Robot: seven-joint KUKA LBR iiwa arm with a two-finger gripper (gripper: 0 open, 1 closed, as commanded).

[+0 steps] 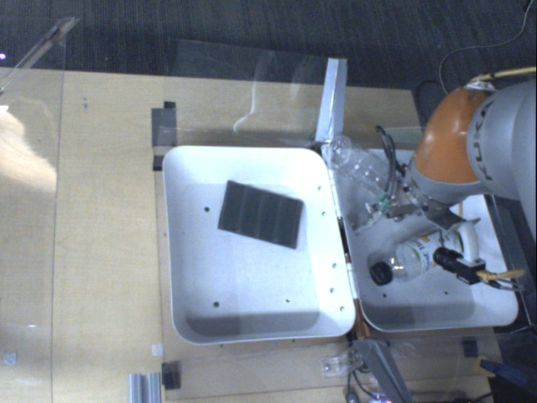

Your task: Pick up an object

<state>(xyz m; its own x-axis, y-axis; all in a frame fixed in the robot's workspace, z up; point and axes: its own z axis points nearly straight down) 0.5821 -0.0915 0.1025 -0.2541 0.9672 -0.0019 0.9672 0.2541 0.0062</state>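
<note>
My gripper (379,210) hangs low over the back left part of the right bin (436,313), with the grey arm and its orange band reaching in from the right. A clear crumpled plastic bottle (357,166) lies at that bin's back left corner, just behind the gripper. A small clear bottle with a black cap (401,264) lies on its side in the middle of the right bin, in front of the gripper and apart from it. A flat dark grey rectangular pad (261,214) lies in the left bin (252,313).
The two white bins stand side by side on a pale wooden bench (84,250). A clear plastic screen with a metal post (332,99) stands behind the bins. Black clamps (164,124) sit at the left bin's corners.
</note>
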